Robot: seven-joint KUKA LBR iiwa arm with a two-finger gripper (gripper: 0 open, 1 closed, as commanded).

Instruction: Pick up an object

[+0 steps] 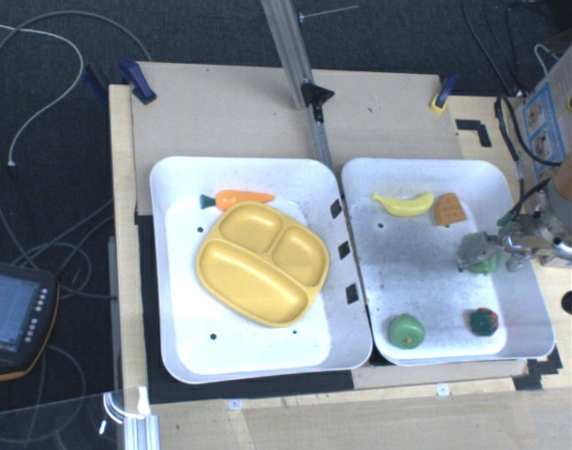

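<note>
My hand (483,251) sits low in the right bin (455,340), at its right side, over a small green piece (484,263) I can't identify — whether anything sits between the fingers, or how they stand, I cannot tell. I judge the piece light, hard plastic and a bit slick, best pinched across its narrow middle. Nearby lie a banana (404,203), an orange-brown block (449,210), a green apple (407,330) and a strawberry-like toy (483,322).
</note>
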